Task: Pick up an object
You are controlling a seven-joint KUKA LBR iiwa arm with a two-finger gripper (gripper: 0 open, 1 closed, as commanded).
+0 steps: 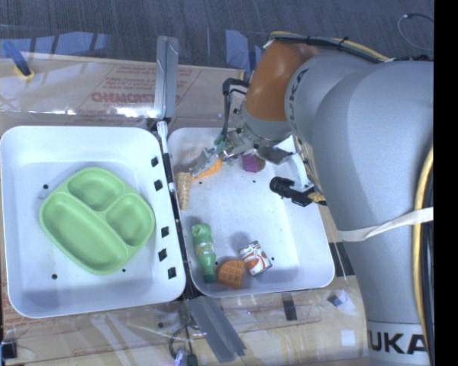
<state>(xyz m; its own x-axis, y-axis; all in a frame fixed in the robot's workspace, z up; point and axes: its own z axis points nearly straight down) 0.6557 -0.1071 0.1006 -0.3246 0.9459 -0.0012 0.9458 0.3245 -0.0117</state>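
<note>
Claw (214, 157) low at right bin (309, 269) far-left corner, close to rim; grip state unclear. Centre floor open. Near edge: green bottle (204, 250), orange cone (230, 273), small can (254, 258). Left bin (30, 147): green divided plate (96, 218).

Green tray (97, 219) in left bin (23, 151)
</note>
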